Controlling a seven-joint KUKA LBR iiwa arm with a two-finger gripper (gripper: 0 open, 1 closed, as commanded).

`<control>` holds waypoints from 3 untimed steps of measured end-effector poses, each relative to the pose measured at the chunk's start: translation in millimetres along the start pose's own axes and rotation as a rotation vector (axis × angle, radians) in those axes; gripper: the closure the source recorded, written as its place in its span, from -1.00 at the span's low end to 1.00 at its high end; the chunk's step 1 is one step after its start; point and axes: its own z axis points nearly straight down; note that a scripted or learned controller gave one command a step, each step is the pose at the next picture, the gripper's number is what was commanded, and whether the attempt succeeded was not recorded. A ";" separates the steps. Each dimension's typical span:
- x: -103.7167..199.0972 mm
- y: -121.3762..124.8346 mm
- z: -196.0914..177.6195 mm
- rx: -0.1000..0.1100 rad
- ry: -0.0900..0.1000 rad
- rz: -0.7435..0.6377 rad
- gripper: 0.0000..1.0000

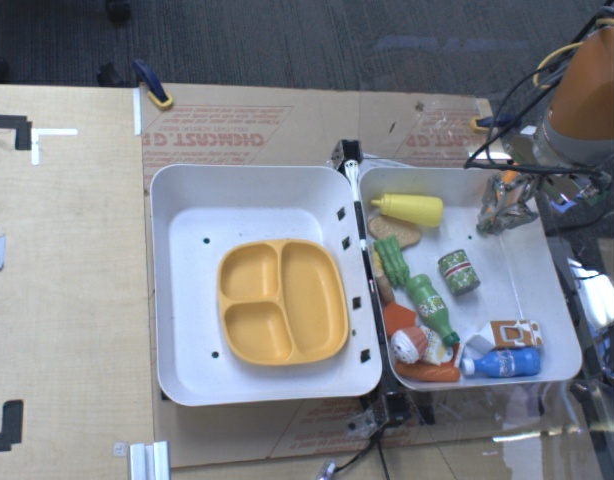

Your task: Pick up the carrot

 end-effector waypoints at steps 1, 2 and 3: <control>-2.7 -0.8 -11.8 0.004 -0.010 0.003 1.00; -2.8 -0.6 -11.7 0.004 -0.010 0.003 -1.00; -2.8 -0.6 -11.7 0.004 -0.009 0.003 -1.00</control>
